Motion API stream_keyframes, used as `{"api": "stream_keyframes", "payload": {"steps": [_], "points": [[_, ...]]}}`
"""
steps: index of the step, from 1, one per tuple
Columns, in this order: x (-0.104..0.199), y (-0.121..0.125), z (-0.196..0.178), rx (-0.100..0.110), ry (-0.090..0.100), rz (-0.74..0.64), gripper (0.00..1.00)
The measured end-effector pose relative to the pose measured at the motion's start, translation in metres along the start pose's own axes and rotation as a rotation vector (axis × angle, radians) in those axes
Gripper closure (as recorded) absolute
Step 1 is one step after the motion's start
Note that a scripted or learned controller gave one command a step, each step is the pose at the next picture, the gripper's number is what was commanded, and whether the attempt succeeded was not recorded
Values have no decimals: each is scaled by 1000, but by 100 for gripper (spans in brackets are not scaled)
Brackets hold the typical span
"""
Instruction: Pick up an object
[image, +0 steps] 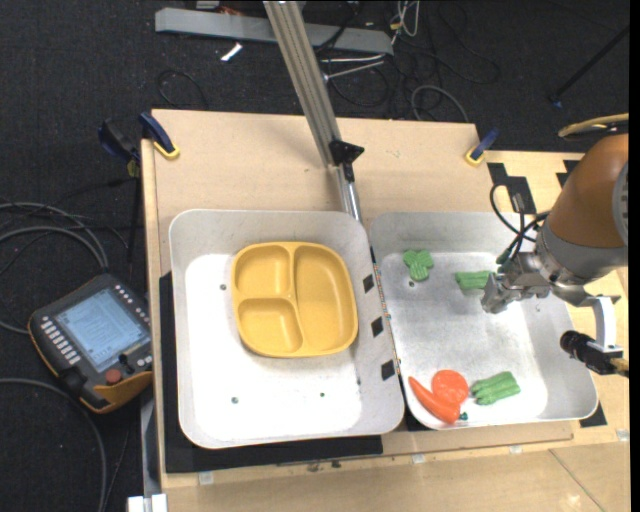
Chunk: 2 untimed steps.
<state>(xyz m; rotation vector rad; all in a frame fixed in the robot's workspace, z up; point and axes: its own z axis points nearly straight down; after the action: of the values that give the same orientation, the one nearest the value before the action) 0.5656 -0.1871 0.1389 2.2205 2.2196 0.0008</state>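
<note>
Four small things lie in the right bin (520, 400), and we read this as the approach step: nothing is lifted yet. The tool (497, 297) hangs low over the far right part of that bin, just beside a green block (472, 281) that lies flat on the bin floor to its left. We cannot tell whether the tool is spread or closed; its tip is a dark blur from this slant, and nothing shows between its ends. A green leafy piece (418, 264) sits further left, near the bin's far left corner. At the near edge lie a red-orange tomato (449, 387) touching an orange carrot (430, 400), with another green piece (495, 387) just to their right. The left bin (200, 330) carries a yellow divided plate (295, 299), well apart from the arm (590, 215).

We judge the green block the likeliest target, being closest. The next move calls for a small shift left to centre over it, then a drop to the bin floor and a firm close. The block lies low and flat, so a shallow descent would probably miss it.
</note>
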Motion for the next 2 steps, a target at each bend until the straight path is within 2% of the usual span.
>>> {"api": "stream_keyframes", "payload": {"steps": [1,2], "points": [[-3,2,-43,-4,-1,-2,100],[-3,10,-105,-5,-2,-4,100]]}}
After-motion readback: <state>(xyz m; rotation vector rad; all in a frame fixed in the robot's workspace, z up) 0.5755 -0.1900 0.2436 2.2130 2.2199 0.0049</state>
